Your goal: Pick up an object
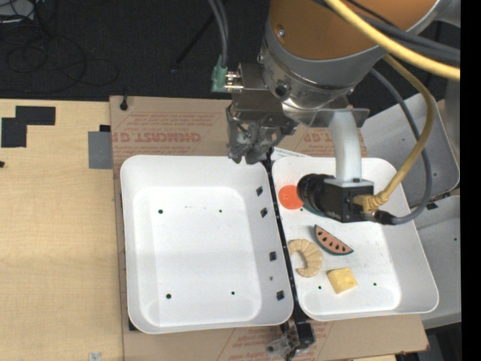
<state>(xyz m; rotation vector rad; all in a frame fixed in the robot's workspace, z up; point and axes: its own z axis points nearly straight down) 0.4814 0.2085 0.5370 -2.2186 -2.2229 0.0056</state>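
The pincer (252,150) is hanging over the bins' divider, grip unclear; croissant (307,256) is lying well apart in the right bin (406,292)

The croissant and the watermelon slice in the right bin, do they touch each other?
Apart. In the camera view a thin strip of white bin floor shows between the croissant and the watermelon slice, which lies just up and right of it.
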